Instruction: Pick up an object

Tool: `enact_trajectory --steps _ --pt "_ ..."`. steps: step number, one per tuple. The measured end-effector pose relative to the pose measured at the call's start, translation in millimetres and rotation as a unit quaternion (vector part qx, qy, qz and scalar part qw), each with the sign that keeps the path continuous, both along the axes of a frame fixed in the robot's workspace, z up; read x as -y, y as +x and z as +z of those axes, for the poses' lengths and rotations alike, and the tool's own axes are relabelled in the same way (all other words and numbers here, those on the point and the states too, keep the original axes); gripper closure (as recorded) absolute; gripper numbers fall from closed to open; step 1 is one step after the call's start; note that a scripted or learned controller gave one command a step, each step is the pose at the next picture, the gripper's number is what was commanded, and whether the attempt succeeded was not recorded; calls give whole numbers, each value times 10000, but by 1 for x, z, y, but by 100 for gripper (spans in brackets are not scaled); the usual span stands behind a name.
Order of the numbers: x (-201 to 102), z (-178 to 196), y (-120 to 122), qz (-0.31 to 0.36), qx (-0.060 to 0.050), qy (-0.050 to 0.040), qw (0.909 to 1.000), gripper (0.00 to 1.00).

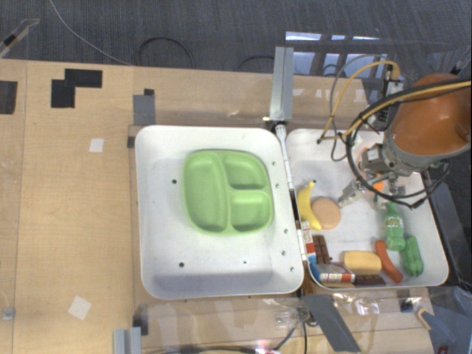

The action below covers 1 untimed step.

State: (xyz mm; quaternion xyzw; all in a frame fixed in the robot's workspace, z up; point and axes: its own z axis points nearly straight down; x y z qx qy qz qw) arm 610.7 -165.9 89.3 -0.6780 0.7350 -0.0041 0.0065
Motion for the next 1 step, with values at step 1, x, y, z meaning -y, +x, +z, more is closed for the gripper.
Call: enact_trajectory --steps 1 --pt "31 -1 30 595 -17 -16 9982 0"
